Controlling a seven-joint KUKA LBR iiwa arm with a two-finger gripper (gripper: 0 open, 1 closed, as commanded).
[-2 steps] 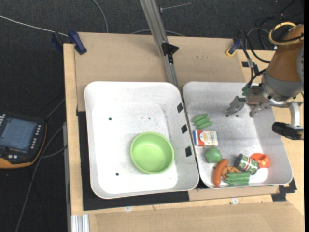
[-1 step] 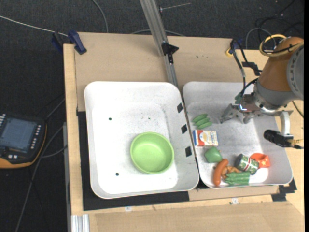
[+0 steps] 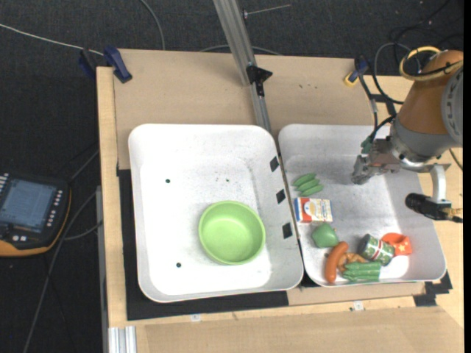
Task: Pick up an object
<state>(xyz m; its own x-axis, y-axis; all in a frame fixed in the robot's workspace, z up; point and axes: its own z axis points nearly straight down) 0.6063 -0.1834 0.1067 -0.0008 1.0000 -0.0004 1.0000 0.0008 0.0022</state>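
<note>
White right-hand bin (image 3: 412, 274) holds the toys, clustered at its near side: pea pods (image 3: 308, 184), a small carton (image 3: 313, 209), a can (image 3: 377, 249). The tool (image 3: 363, 170) hangs over the bin's far part, apart from them; its opening, I cannot tell.

Glossy plastic bowl (image 3: 232, 232); matt wooden bench (image 3: 191, 87)

The left white bin (image 3: 147, 160) offers broad bare floor around 1 round lime-green plastic bowl (image 3: 232, 232) sitting toward its near right side. In the right white bin (image 3: 324, 142), the far half lies bare, where the grey gripper (image 3: 362, 173) hangs. Its near half is crowded (items touching or nearly so): green pea pods (image 3: 308, 184), a small carton (image 3: 313, 210), a green pepper (image 3: 324, 235), a sausage (image 3: 335, 260), a printed can (image 3: 377, 248).
</note>
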